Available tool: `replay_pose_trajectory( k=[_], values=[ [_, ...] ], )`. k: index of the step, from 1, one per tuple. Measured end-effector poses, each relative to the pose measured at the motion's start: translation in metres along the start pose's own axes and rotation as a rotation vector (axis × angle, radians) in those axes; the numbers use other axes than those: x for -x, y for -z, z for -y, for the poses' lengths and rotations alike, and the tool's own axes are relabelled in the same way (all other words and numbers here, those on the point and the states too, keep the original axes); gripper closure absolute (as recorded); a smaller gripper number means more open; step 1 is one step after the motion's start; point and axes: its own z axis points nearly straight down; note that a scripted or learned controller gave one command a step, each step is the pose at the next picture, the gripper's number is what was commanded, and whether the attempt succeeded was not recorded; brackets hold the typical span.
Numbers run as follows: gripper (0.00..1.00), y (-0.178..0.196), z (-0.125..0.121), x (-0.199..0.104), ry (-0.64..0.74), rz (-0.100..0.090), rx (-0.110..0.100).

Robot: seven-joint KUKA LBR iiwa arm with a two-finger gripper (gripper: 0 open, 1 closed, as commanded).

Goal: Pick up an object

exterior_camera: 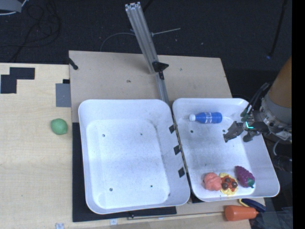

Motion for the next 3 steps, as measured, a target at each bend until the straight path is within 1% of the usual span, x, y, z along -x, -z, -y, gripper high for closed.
replay_pose_trajectory(
  k=[1, 2, 3],
  values=[
    [0.00, 0.000, 0.000, 0.000, 0.000, 0.000, 0.000],
    [0.00, -0.044, -0.002, -0.006, 0.001, -0.001, -0.003],
    [0.00, -0.106, 0.004, -0.004, 0.000, -0.001, -0.005]
  ],
)
